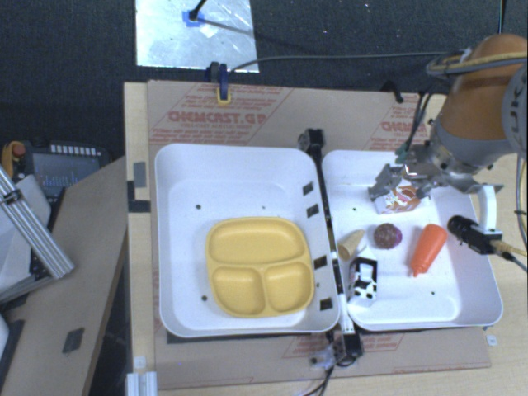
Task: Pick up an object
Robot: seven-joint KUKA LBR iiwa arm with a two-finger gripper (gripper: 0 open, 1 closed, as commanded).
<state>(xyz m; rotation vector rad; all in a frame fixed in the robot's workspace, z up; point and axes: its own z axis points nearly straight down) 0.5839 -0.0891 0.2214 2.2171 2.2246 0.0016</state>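
Two white bins (235,159), hand (402,181) over a red-white packet (403,198), grip state unclear, carrot (427,248) nearby

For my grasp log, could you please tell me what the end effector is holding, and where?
Cannot be told: the end effector sits over a red-and-white packet, its hold unclear.

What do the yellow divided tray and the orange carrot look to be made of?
The yellow tray looks like moulded plastic: even colour, rounded compartments, soft sheen. The carrot is probably a plastic toy, judging by its smooth, uniform orange surface, though rubber is possible.
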